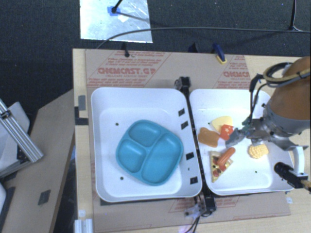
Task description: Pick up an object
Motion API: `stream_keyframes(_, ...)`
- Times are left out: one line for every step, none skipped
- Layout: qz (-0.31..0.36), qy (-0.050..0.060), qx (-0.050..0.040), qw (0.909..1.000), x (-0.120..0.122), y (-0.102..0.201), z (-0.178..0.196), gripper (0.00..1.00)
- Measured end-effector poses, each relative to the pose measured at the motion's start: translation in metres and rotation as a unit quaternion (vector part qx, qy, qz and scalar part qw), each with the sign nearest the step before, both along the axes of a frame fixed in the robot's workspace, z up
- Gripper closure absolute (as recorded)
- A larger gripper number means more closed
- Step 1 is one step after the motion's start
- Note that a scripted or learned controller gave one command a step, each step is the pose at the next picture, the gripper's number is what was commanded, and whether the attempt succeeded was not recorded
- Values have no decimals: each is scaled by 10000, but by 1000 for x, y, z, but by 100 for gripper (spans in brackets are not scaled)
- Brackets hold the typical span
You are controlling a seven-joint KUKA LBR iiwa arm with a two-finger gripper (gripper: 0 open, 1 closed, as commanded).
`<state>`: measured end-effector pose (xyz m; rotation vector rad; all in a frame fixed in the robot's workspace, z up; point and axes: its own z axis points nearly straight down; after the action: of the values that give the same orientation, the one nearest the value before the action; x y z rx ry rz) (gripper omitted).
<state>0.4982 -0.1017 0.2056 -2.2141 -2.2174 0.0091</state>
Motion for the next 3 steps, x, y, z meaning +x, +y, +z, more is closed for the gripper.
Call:
stream_keyframes(11,-57,-8,10000,3,0,5,0)
stream_keyframes(2,-35,-1,10000,3,11,-50,0)
stream_keyframes(-1,-36,-4,10000,8,7,-95,0)
